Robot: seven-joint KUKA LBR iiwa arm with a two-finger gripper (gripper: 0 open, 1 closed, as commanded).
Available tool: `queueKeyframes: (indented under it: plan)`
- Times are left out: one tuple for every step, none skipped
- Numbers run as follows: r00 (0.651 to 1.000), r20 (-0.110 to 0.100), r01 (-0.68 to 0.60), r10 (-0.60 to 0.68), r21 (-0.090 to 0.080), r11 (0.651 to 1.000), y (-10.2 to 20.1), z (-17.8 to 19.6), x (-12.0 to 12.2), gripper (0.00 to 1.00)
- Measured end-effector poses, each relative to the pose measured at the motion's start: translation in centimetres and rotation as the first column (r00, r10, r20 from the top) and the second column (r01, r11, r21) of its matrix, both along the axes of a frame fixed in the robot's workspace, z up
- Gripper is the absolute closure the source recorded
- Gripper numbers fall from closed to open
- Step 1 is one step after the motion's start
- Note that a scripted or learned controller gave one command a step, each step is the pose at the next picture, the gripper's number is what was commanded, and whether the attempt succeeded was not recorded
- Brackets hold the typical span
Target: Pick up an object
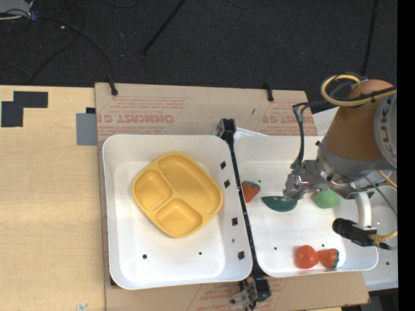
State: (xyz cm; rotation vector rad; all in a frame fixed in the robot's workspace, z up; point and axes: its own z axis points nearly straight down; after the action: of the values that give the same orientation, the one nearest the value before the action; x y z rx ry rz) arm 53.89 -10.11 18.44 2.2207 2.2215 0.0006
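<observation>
Two shallow white bins sit side by side on a pale wooden bench (pixel 45 206), seen from above at a slant. At the near edge of the right bin (pixel 275 151) lie a round red fruit (pixel 305 256) and, touching its right side, a smaller red pepper-shaped piece (pixel 329 258). Farther back, about the middle of that bin, lies a dark green scoop-shaped object (pixel 280 203), with a light green lump (pixel 326 199) just to its right. The gripper (pixel 299 184) hangs right over the far edge of the dark green object, close enough that contact cannot be judged (whether the gripper is spread or closed cannot be told from this angle either). The arm (pixel 355 131), with its orange band, reaches in from the right above the light green lump. A small red piece (pixel 250 190) lies at the left wall of the right bin, beside the black divider. The left bin (pixel 123 238) holds a yellow three-compartment plate (pixel 177 194), lying flat near its centre. Beyond both bins a sheet of printed cardboard (pixel 168 112) lies under their far edges.
</observation>
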Motion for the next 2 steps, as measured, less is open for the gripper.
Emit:
queueKeyframes:
  plan:
    - [1.0,0.002,-0.002,0.002,0.0,1.0,1.0,5.2,0.2,1.0]
    - [1.0,0.002,0.0,0.0,0.0,1.0,0.9,10.5,0.3,1.0]
